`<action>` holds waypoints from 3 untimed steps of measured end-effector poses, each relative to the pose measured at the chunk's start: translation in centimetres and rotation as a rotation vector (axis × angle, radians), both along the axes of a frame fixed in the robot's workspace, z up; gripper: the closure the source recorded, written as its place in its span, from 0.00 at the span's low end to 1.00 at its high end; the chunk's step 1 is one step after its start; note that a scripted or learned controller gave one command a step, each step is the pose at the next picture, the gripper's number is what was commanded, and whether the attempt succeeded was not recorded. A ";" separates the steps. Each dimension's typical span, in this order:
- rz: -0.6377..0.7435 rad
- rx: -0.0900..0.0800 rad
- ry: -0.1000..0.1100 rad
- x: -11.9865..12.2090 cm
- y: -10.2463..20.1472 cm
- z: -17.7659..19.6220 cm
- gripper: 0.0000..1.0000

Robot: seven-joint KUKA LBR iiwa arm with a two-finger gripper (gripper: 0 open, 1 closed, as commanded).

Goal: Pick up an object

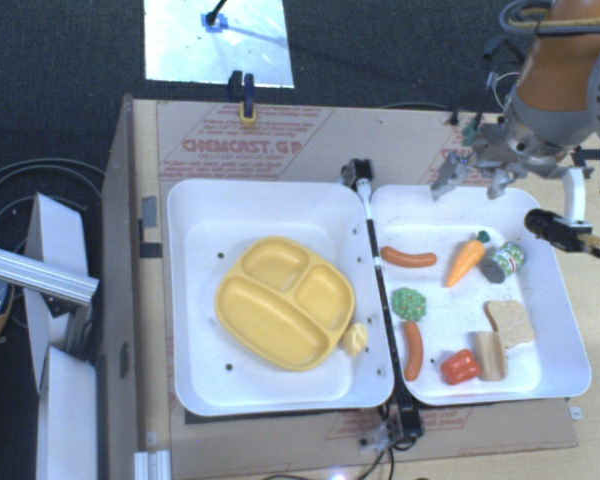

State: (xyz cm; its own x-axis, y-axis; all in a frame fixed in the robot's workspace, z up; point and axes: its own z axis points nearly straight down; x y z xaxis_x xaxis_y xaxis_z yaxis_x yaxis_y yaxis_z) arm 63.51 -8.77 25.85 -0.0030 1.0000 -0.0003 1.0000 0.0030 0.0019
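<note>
Several toy foods lie in the right bin; the carrot is nearest, just below the end effector, whose fingers are spread and empty, its long axis running diagonally.

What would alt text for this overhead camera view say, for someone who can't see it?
A robot arm's gripper, open and holding nothing, hovers over the far edge of the right white bin, which holds toy food: a carrot, two sausages, broccoli, bread and a red pepper. The left bin holds a yellow divided plate.
</note>
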 end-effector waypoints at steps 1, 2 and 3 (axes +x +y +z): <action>-0.002 -0.001 0.002 0.3 -4.6 -5.4 0.00; -0.003 -0.002 0.000 -0.5 -11.3 -17.4 0.00; -0.001 0.000 0.001 -4.5 -8.1 -17.4 0.00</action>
